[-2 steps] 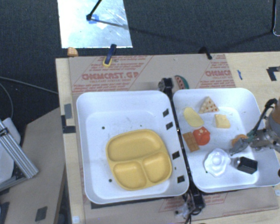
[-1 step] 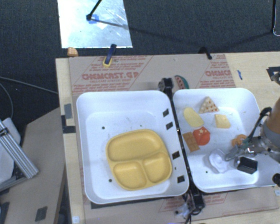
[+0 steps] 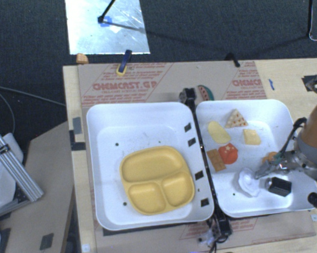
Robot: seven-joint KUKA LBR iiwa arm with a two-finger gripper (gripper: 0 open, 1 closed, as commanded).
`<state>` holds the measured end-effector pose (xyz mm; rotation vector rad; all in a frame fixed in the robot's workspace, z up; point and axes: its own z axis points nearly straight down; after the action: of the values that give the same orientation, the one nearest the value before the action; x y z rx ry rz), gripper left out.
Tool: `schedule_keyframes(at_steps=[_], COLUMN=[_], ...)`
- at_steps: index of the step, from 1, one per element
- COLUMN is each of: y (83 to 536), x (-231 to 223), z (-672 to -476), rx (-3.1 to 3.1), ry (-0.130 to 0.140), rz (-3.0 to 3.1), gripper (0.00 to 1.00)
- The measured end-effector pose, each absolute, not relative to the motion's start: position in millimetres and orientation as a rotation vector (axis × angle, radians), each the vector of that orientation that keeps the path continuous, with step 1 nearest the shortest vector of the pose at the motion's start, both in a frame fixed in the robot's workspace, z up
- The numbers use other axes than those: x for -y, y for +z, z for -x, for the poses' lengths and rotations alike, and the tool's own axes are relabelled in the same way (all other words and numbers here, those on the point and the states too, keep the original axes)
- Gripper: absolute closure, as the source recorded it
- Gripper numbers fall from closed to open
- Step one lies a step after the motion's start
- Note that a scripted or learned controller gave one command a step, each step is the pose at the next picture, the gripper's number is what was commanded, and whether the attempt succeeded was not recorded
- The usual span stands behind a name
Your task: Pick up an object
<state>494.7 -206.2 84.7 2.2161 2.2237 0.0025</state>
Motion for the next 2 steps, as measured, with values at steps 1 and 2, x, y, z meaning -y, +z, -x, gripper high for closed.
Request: schedule_keyframes(at_steps=[1,2], y=[85.4,84.6], x=[205.9,206.3], z=[-548.0,-531.8], rx=[-2.224,-2.222], ry=[0.005,0.001], rz=[-2.21,-2.219], gripper=[0.0,0.0])
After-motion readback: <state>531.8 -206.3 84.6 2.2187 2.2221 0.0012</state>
